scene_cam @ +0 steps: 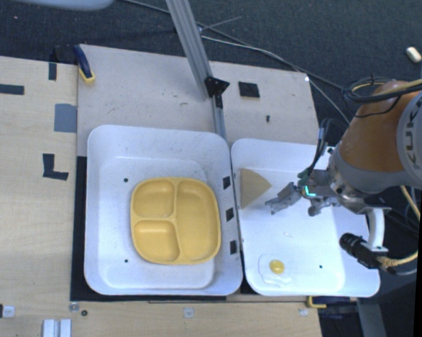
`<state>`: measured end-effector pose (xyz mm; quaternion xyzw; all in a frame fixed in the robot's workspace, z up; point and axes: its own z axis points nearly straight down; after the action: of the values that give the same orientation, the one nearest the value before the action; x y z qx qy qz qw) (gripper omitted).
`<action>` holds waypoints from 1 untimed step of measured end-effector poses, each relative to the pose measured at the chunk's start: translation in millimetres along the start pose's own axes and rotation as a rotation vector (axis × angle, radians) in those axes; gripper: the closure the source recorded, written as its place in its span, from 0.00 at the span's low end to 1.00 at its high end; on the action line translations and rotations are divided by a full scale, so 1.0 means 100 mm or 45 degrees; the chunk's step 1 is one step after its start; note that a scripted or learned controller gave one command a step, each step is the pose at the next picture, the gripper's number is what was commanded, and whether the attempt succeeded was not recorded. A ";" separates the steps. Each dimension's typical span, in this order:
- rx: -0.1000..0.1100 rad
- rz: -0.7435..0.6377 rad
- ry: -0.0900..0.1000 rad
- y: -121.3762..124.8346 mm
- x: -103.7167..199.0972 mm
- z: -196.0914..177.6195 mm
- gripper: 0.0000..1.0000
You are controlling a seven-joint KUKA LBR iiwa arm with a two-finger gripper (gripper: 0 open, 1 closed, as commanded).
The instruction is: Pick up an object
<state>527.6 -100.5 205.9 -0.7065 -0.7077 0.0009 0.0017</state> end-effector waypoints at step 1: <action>-0.001 0.000 0.000 0.00 0.00 0.00 0.00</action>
<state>527.9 -100.5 206.2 -0.7065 -0.7077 0.0006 0.0012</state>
